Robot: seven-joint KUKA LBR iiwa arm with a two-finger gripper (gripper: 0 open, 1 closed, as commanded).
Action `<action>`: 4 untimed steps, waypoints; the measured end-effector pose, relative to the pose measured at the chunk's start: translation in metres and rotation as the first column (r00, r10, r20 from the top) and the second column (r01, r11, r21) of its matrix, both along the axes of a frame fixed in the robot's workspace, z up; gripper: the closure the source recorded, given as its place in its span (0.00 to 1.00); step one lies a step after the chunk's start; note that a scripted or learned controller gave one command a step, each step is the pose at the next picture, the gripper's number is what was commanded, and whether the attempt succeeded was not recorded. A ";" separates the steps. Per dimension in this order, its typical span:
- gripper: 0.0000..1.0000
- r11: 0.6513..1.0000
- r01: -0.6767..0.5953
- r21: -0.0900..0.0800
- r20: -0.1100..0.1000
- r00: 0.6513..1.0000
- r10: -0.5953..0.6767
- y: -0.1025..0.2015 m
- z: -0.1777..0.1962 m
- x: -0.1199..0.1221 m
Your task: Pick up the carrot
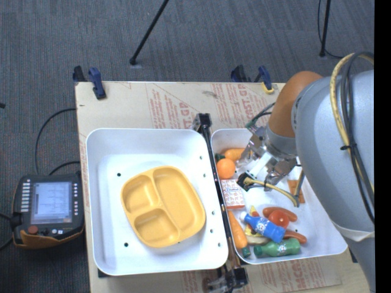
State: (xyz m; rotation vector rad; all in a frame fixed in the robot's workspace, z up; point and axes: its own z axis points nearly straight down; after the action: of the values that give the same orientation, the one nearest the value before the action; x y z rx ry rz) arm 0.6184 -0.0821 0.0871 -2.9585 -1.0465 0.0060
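Observation:
The carrot (237, 229) is a long orange piece lying along the left wall of the right bin (327, 240), near its front corner. It rests flat, beside a blue bottle (264, 226). My gripper (250, 171) hangs over the upper middle of the same bin. It is above and behind the carrot, close to an orange ball (225, 168). The wrist and cables hide the gripper's tips. Nothing shows held in it.
The right bin also holds a red-and-white box (232, 195), a green bottle (281, 248), a red piece (280, 214) and another orange item (234, 154). The left bin (104, 163) bears a yellow divided plate (162, 206). The arm's bulk covers the right bin's right side.

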 end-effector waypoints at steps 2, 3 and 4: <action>0.00 0.890 0.456 -0.002 0.001 0.890 -0.456 -0.002 0.000 0.016; 0.00 0.887 0.461 0.001 0.008 0.887 -0.461 -0.023 0.040 -0.096; 0.00 0.909 0.418 -0.001 0.001 0.909 -0.418 0.063 0.100 -0.055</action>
State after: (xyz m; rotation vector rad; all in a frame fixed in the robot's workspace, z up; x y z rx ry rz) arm 0.5637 -0.0191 0.1873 -3.1140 -0.3898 0.0040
